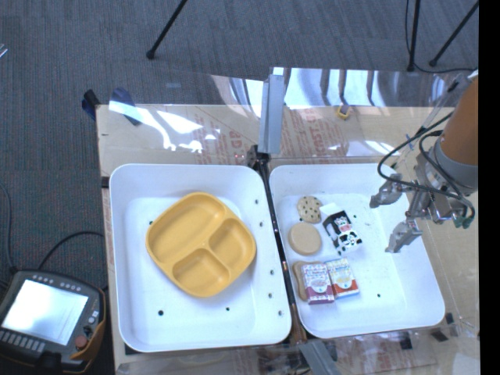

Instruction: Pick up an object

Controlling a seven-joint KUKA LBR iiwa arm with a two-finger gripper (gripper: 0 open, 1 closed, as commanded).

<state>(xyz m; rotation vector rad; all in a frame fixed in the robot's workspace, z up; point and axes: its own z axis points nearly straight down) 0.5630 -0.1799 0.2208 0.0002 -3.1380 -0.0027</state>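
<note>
On grey carpet, bench [156, 131], two white bins [125, 209]

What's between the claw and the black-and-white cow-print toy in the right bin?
Nothing visible. The claw hangs over bare bin floor in the right bin, right of the cow-print toy. The cookies and cartons lie on the toy's far side.

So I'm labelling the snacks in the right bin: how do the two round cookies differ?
The chocolate-chip cookie is smaller and speckled with dark chips; the plain cookie is larger and evenly tan. The chip cookie lies nearer the bin's far edge, the plain one just below it. Both are round, flat and lie left of the gripper.
</note>
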